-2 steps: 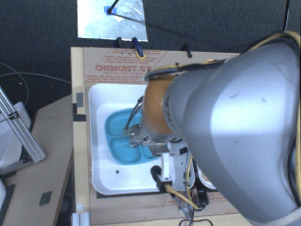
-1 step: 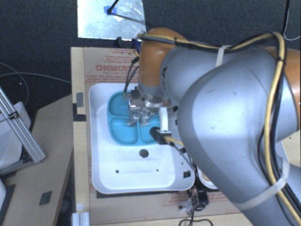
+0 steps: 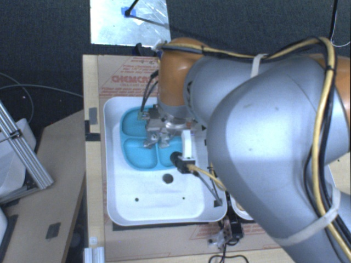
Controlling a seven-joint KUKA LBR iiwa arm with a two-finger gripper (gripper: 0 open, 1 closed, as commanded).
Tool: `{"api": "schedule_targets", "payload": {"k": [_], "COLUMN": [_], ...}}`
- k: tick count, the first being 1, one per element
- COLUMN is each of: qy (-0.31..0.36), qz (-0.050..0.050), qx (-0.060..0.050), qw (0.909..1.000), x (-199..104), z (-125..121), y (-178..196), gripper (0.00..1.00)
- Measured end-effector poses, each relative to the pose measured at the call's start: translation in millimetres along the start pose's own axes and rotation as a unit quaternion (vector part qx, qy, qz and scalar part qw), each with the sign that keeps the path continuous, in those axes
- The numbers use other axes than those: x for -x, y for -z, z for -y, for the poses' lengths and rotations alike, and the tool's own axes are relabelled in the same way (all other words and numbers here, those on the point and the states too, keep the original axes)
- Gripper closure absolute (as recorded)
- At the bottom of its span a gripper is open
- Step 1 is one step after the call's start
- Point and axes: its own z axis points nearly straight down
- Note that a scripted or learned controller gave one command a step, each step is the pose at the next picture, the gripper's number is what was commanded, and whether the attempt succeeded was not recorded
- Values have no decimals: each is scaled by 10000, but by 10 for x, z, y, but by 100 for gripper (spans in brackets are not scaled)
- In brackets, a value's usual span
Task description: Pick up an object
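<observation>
- Arm [image 3: 274, 141] fills our foreground; gripper [image 3: 155, 141] low in the bin [image 3: 159, 212].
- Fingers look apart, nothing clamped.
- Blue tray [image 3: 137, 147] directly under the fingertips, on the floor.
- Grasp and lift remain.

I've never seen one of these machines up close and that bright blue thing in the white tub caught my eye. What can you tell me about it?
The blue tray looks like smooth, glossy plastic, divided by raised ridges into compartments with rounded corners. It lies flat in the upper part of the left white bin, near its far wall. The gripper is low over its middle, hiding part of it, so its right side and full shape cannot be made out. Whether the gripper touches it is unclear. Nothing visible sits in its compartments.
</observation>
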Motion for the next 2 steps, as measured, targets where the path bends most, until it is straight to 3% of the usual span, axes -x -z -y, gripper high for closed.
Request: {"api": "schedule_targets", "payload": {"k": [1,2], "qy": [-15,2], "qz": [67,99], "qx": [578,427], "qw": [9983,9990], "x": [145,-447], "z": [598,541], "y": [3737,2512], "gripper": [100,100]}}
